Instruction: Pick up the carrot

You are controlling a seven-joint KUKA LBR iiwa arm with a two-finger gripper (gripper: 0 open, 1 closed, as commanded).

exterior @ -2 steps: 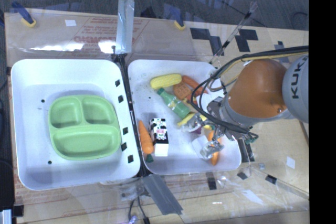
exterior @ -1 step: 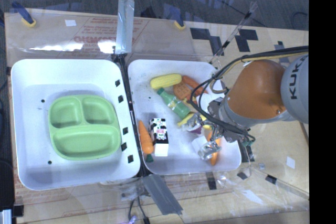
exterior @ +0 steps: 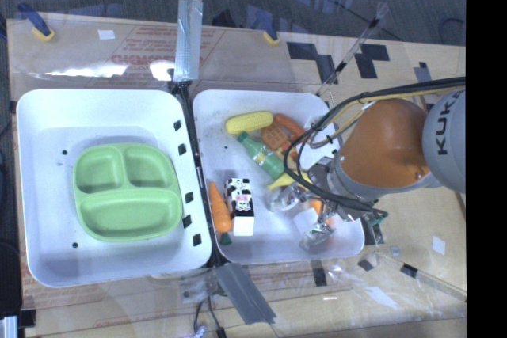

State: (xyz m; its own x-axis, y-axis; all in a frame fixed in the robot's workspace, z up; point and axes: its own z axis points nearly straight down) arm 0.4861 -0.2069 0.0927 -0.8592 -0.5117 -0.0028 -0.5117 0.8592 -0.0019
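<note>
Tool (exterior: 319,227) hovers apart from carrot (exterior: 219,206), milk carton (exterior: 240,206) between.

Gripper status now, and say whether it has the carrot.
Gripper: low in the right bin, finger state cannot be told. Carrot lies apart by the bin's left wall, not held.

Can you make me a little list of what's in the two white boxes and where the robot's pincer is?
left bin: green divided plate
right bin: carrot by the left wall, cow-print carton beside it, corn cob, green bottle
pincer: low over the right bin's near right corner, apart from the carrot
pincer fingers: cannot tell
</note>
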